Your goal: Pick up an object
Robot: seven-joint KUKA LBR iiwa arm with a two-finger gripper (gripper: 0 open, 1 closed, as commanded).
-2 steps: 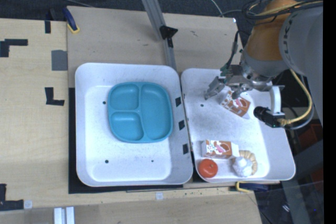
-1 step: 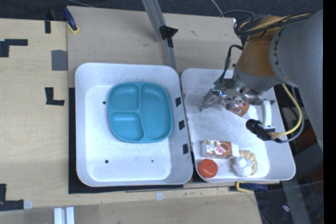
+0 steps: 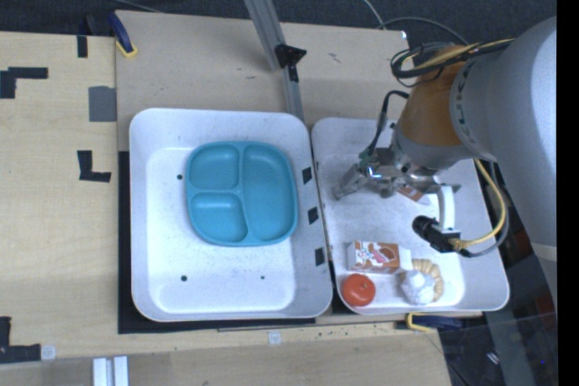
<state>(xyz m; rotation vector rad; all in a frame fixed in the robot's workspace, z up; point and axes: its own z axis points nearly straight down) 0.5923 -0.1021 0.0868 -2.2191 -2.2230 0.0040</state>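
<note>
On the desk (image 3: 63,194), seen from above at a slant, two shallow white bins sit side by side with their inner rims touching. The left bin (image 3: 145,221) holds a teal divided plate (image 3: 242,193) with three compartments, lying flat toward the bin's upper middle and apart from the walls. The right bin (image 3: 484,289) holds the loose items, all gathered along its near edge: a small boxed snack with a red and white wrapper (image 3: 374,257), a red-orange round fruit like a tomato (image 3: 359,289) just below and left of the box, and a pale, lumpy pastry-like piece (image 3: 420,282) to the right of both, close to the box. The grey arm (image 3: 525,95) comes in from the right, its orange band (image 3: 427,117) above the wrist, and the tool (image 3: 362,181) hangs low over the upper left part of the right bin, well apart from the three items. Metal finger pieces splay out to the left beneath the wrist, but whether they are released or clenched cannot be told, and nothing can be seen between them. A yellow and black cable (image 3: 470,235) loops from the wrist down along the right bin. A slanted metal bar (image 3: 258,0) crosses the desk above the bins.
</note>
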